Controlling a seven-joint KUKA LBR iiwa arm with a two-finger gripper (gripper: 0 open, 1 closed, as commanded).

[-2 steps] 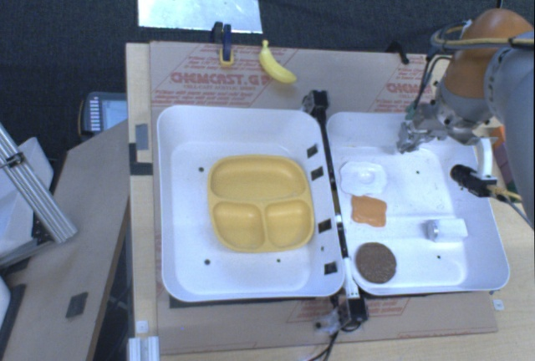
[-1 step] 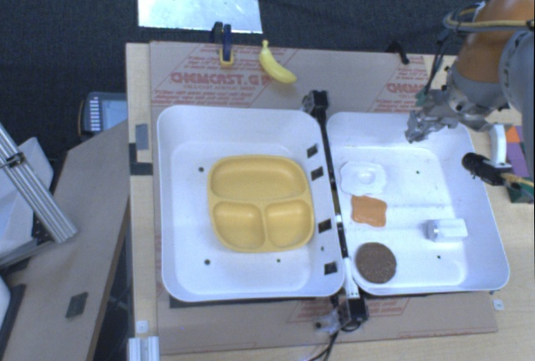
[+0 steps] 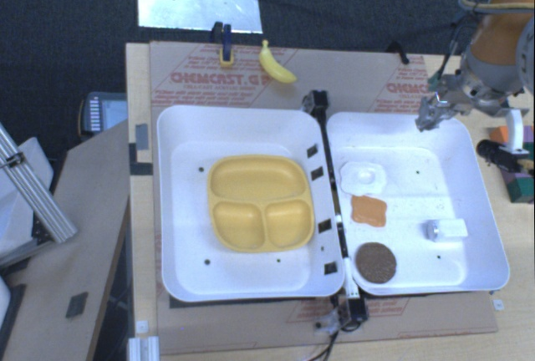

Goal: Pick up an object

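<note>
The right bin [image 3: 468, 184] holds a white fried egg [image 3: 362, 178], an orange flat piece [image 3: 369, 211], a dark brown round patty [image 3: 376, 262] and a small white and grey block [image 3: 444, 228]. My gripper [image 3: 430, 114] hangs over the far right corner of this bin, above its rim and apart from all of these things. Nothing shows between its fingers. The left bin [image 3: 180, 184] carries a yellow divided plate [image 3: 257, 202].
A yellow banana [image 3: 276, 65] lies on the cardboard behind the left bin, beside a yellow and black clamp [image 3: 224, 44]. A row of black clips [image 3: 322, 184] runs between the bins. Coloured items [image 3: 512, 159] sit off the right bin's far right side.
</note>
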